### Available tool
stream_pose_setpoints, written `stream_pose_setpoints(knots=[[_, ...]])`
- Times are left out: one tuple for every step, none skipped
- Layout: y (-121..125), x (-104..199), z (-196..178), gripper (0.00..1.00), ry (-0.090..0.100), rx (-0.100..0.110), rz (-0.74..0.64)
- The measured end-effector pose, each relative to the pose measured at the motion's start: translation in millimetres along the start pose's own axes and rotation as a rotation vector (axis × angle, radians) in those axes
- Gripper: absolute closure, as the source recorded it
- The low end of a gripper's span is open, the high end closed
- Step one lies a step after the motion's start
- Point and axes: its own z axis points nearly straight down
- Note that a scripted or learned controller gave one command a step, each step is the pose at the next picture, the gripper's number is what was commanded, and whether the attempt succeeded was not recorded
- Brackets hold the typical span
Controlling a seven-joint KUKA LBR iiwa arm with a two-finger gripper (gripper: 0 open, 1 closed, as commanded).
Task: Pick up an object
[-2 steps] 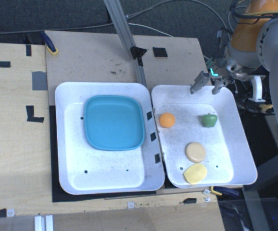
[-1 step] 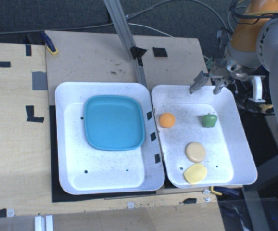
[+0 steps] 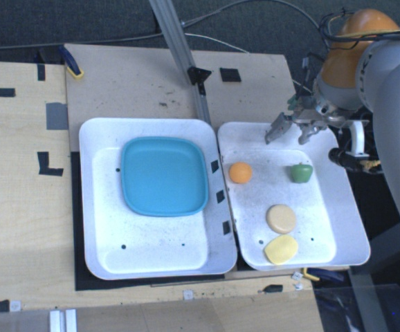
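Observation:
The right bin holds an orange ball, a green pepper-like piece, a tan round piece and a yellow lumpy piece. My gripper hangs over the bin's far edge, above and apart from the green piece. Its two grey fingers are spread with nothing between them.
The left bin holds a blue square plate. A slanted metal pole rises behind the bins. Cables run across the dark floor at the back. The grey arm with its orange band fills the upper right.

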Motion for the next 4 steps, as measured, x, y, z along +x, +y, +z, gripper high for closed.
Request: stream_pose_setpoints(knots=[[0.4,8.8,46.6,0.00,0.000,0.000,0.000],[0.4,9.3,75.0,0.00,-0.001,-0.003,0.000],[0.7,9.4,64.1,1.00,-0.001,-0.004,-0.001],[-3.4,18.2,14.3,1.00,-0.001,-0.008,-0.001]])
